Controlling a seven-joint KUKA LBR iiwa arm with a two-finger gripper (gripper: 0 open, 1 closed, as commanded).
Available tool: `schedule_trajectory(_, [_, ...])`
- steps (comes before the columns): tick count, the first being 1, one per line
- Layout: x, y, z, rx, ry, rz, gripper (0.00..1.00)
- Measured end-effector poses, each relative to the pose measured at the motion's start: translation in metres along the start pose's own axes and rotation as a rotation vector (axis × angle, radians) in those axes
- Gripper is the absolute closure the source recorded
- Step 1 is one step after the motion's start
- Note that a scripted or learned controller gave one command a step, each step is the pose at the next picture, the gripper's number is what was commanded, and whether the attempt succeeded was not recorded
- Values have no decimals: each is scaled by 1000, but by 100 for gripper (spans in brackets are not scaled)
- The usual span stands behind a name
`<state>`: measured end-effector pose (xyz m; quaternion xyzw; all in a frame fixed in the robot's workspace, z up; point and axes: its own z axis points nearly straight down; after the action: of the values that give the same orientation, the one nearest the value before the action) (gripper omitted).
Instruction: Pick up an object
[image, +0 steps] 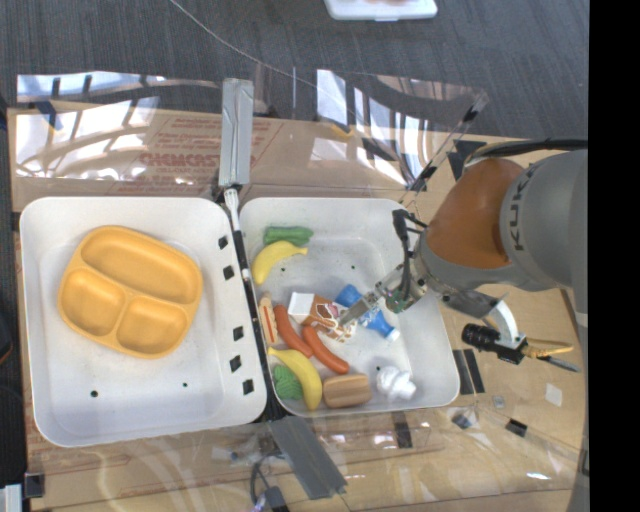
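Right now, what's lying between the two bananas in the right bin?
In the camera view, between the upper banana and the lower banana lie a hot dog and two sausages.

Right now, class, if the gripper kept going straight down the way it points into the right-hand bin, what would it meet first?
Most likely the blue-and-white item lying directly under the gripper, next to the small orange-and-white packet. Height is hard to judge from above, so it may already be touching.
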<state>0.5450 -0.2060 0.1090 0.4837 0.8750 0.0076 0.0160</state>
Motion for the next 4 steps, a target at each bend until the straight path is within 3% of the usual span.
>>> schedule_trajectory(1, [-1, -4, 1, 7, 3, 231, 0])
schedule_trajectory(2, [-8, 5, 1, 5, -5, -55, 0])
schedule_trajectory(3, [-28, 25, 1, 11, -4, 35, 0])
schedule_trajectory(4, [-14, 15, -1, 1, -8, -435, 0])
